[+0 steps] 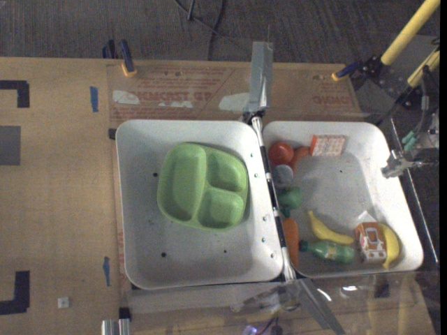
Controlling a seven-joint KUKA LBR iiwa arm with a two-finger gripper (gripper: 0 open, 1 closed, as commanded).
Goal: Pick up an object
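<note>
Right bin [391, 187], shallow white plastic with rounded corners, holds all the loose objects. Along its left wall, far to near: a red tomato-like ball [281, 152], an orange piece [300, 155] touching it, a grey-blue round item [283, 175], a dark green rounded item [290, 199], then a long orange carrot [290, 239] lying against the wall. Near that bin's far wall, a small flat red-and-white packet [327, 145]. Toward its near edge: a curved yellow banana [328, 232], a green bottle [327, 252] lying on its side just nearer than it, and to the right a small red-and-white carton [370, 241] resting against a second yellow banana [391, 246]. The middle of the bin floor is bare.

Left of that bin, touching it along a shared rim, sits the left bin [140, 257], same white plastic. It holds one light green plate [203, 185], smooth, rounded-square, divided into three compartments, lying flat.

Gripper [399, 162] hangs at the right bin's right rim, pale metal; cannot tell how the fingers stand or whether they hold anything.

Both bins rest on a tan cardboard-covered desk [56, 208] with blue tape marks.
</note>
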